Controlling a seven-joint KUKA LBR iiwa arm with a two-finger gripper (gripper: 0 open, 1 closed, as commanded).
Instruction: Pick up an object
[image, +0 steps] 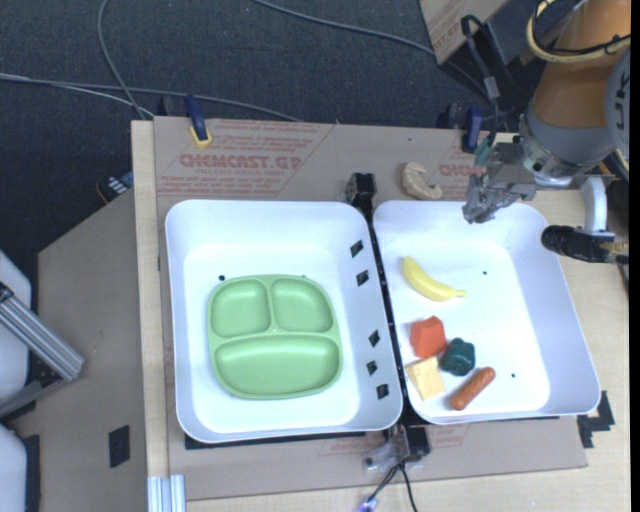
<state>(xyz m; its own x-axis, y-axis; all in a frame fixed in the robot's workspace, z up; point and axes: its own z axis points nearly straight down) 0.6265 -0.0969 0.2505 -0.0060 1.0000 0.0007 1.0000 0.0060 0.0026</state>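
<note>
The right bin (530, 300) holds several small items: a yellow banana (432, 281) near its middle, a red block (428, 336), a dark teal piece (458, 357), a pale yellow wedge (425, 379) and a reddish sausage (472, 389) at the front. My gripper (481, 208) hangs over the far edge of the right bin, up and to the right of the banana and well apart from every item. Nothing is seen held in it.
The left bin (190, 300) carries a green divided plate (274, 336). A beige object (421, 180) lies on the bench behind the bins. Black clips (372, 330) run along the wall between the two bins.
</note>
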